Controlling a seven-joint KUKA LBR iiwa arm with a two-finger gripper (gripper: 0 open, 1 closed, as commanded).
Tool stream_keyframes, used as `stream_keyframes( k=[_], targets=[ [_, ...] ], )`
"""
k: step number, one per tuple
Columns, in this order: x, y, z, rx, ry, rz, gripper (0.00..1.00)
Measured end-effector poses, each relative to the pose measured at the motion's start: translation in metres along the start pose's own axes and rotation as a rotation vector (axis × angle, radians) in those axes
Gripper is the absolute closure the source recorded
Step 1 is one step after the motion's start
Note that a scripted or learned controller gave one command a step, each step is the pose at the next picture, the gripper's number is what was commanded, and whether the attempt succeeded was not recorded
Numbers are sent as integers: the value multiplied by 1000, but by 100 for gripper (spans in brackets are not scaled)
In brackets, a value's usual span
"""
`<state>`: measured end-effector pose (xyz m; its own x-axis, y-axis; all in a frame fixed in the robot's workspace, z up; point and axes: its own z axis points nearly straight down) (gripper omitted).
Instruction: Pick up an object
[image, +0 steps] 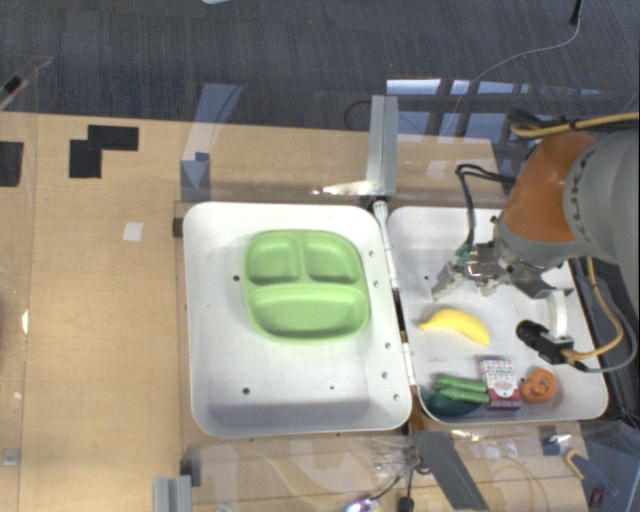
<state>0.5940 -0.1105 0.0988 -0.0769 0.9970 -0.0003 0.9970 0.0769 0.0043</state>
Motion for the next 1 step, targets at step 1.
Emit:
stream_keyframes(
  k=[1],
  targets=[
    [7,-69,6,-13,-2,-62,0]
  ],
)
